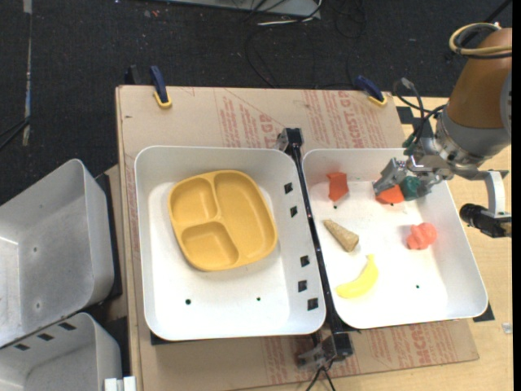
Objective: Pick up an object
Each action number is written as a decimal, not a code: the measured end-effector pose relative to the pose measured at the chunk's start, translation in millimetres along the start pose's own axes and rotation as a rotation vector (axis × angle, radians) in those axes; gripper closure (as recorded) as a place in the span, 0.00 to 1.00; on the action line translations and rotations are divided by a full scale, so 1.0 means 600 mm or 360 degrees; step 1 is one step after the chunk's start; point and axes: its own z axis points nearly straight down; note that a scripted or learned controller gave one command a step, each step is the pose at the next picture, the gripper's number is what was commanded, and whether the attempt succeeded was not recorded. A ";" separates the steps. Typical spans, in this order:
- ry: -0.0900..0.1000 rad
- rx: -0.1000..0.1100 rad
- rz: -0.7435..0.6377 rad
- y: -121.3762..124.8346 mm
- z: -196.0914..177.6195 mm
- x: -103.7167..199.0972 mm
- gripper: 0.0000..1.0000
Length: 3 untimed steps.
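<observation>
Nearest the camera in the right bin (pixel 456 296) lies a yellow banana (pixel 359 281), its long axis running from lower left to upper right, curved, tip toward the bin's middle. Above it sits a tan cone (pixel 343 235), narrow end pointing up-left. A red block (pixel 338 186) stands near the divider, and a pink lump (pixel 421 236) lies toward the right wall. At the upper right, the gripper (pixel 396 187) is down in the bin at an orange piece (pixel 391 194), with something teal (pixel 412 186) just beside it. I cannot tell whether it is clenched on the piece or released. The step looks like the grasp itself; next would come a firm close and straight lift. A yellow tray (pixel 221 218) rests in the left bin (pixel 155 243).
</observation>
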 end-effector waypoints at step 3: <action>-0.0003 -0.0017 -0.0002 0.026 0.152 0.005 0.00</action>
